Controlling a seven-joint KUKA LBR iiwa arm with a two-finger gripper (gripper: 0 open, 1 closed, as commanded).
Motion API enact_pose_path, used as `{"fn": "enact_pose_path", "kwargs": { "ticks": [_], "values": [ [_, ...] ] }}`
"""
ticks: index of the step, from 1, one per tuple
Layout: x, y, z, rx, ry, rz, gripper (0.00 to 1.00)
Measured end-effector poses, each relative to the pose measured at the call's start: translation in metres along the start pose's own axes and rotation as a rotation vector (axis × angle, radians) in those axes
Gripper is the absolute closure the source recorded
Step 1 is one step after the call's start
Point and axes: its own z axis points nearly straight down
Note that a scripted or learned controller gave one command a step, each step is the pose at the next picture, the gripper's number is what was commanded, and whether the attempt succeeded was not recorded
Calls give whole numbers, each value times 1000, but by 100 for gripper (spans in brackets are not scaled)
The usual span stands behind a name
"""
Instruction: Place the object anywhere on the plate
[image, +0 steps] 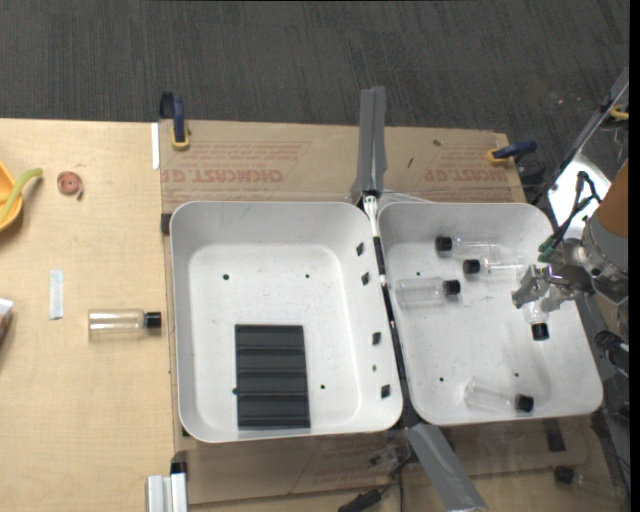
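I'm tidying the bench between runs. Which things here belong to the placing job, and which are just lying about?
Job:
- clear plastic vials with black caps in the right white bin
- black ribbed plate in the left white bin
- gripper

Lying about:
- clear vial on the wooden bench
- blue clamps

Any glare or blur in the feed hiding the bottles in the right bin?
Camera view: even light, sharp, no strong glare on the right bin. The clear bottles wash out against the white; their black caps stand out. The gripper area is cluttered and hard to read.
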Motion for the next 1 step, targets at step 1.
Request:
{"fn": "enact_pose_path", "kwargs": {
  "ticks": [1],
  "values": [
    [0, 0, 0, 0, 0, 0, 0]
  ]
}}
